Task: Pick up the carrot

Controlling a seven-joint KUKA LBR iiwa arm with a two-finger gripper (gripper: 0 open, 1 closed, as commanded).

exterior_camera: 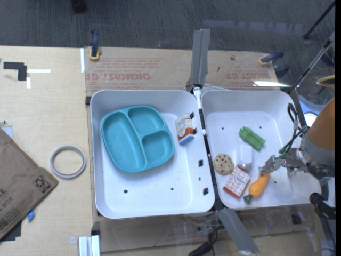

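Camera view: single fixed camera, mounted above the bench (42, 105), looking down at a slant. Landmark: the divider (201, 137) between the two white bins, near frame centre. Left of it, the left bin (98, 159); right of it, the right bin (266, 100), both taken in nearly whole at middle distance. Beyond the divider, toward the top edge, dark floor (160, 9). Far right of the divider, the arm (322, 137) enters frame.

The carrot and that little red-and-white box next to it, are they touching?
Cannot tell. In the camera view the carrot lies right beside the red-and-white box in the right bin, too close to make out contact or a gap.
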